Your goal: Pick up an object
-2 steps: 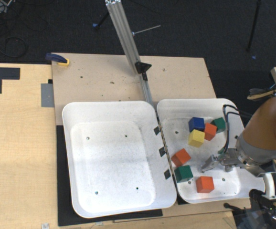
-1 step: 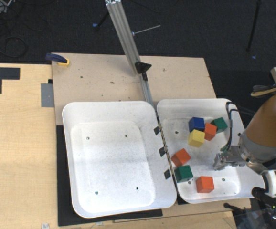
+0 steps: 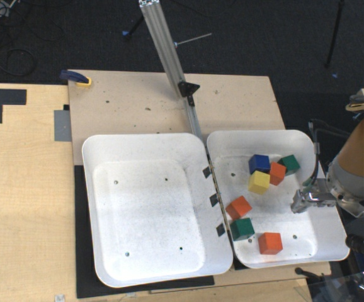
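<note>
The right bin [image 3: 308, 145] holds several small cubes. A blue cube [image 3: 259, 163], a green cube [image 3: 289, 164], an orange cube [image 3: 277, 173] and a yellow cube [image 3: 259, 182] cluster near its back. Closer to the divider lie another orange cube [image 3: 238, 207] and a green cube [image 3: 242, 229]. A third orange cube [image 3: 270, 243] rests near the front. My gripper [image 3: 303, 201] hangs low over the right side of this bin, apart from all the cubes, with bare white floor beneath it. The nearest cube is the orange one in the cluster, up and to the left.
The left bin [image 3: 106, 162] sits beside the right one, joined by black clips [image 3: 213, 200]. A slanted aluminium bar [image 3: 169, 55] rises behind the bins. The arm's grey body [image 3: 352, 168] comes in past the right bin's edge.
</note>
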`<state>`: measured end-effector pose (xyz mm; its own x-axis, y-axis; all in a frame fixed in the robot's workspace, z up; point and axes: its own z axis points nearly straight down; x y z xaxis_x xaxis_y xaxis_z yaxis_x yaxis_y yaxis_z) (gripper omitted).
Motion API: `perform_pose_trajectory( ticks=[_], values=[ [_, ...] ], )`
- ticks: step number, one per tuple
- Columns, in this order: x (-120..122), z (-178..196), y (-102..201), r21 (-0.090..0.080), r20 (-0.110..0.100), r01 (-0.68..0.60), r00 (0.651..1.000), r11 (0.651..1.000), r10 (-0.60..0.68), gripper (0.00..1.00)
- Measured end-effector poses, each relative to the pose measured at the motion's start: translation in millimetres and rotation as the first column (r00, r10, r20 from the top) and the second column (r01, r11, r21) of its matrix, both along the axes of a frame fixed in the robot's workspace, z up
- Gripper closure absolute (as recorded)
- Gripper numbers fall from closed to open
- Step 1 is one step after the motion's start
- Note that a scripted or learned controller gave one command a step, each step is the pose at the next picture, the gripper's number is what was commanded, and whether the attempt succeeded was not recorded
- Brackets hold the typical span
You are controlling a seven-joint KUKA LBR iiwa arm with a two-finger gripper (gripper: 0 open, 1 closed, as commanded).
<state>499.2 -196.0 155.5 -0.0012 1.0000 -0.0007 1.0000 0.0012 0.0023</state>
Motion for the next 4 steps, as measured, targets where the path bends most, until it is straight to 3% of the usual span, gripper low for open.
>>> perform_pose_trajectory(
  ticks=[1,2,4],
  values=[
    [9.9,47.8,-2.3,0.0,0.0,0.0,1.0,1.0,0.0,1.0],
    [10.2,63.5,-3.1,0.001,-0.002,0.0,1.0,1.0,0.0,1.0],
    [30.2,62.1,89.3,0.004,-0.006,-0.003,1.0,1.0,0.003,1.0]
  ],
)
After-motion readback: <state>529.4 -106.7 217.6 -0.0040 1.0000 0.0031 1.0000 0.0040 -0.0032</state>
